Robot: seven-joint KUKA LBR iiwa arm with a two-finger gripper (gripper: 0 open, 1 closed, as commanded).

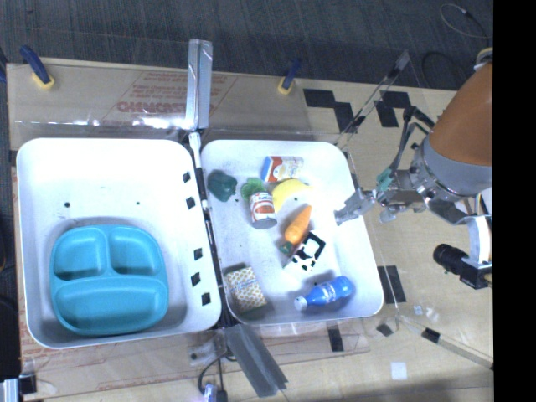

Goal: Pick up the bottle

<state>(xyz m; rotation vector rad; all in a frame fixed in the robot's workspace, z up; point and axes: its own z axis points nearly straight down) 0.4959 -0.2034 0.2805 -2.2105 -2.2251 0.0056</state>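
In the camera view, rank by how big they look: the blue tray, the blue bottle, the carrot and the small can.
1. blue tray
2. blue bottle
3. carrot and small can: they look alike, so unranked.

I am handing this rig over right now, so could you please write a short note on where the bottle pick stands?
Claw: at the right bin's right rim, holding nothing.
Blue bottle: lying on its side in that bin's near right corner, apart from the claw.
Nearby: orange carrot and a black-and-white piece just above the bottle.
Done: nothing picked yet.
Left: go to the bottle, grasp, lift.
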